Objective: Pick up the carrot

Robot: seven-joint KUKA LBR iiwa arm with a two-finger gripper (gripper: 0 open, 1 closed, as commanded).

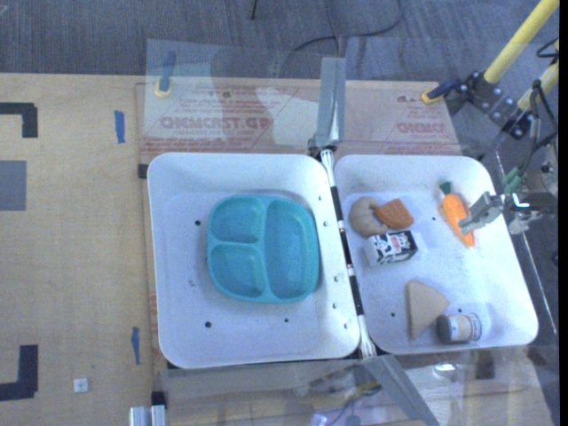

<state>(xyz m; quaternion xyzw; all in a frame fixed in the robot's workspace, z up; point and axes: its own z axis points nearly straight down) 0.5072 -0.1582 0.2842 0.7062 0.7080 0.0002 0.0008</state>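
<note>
The carrot, orange with a small green top, lies in the right bin near its upper right corner, pointing toward the near right. My gripper comes in low from the right edge, its tip right against the carrot's right side. The carrot rests on the bin floor.
In the right bin there are also a brown round piece, an orange cracker, a black-and-white carton, a tan wedge and a small jar. A teal divided plate sits in the left bin.
</note>
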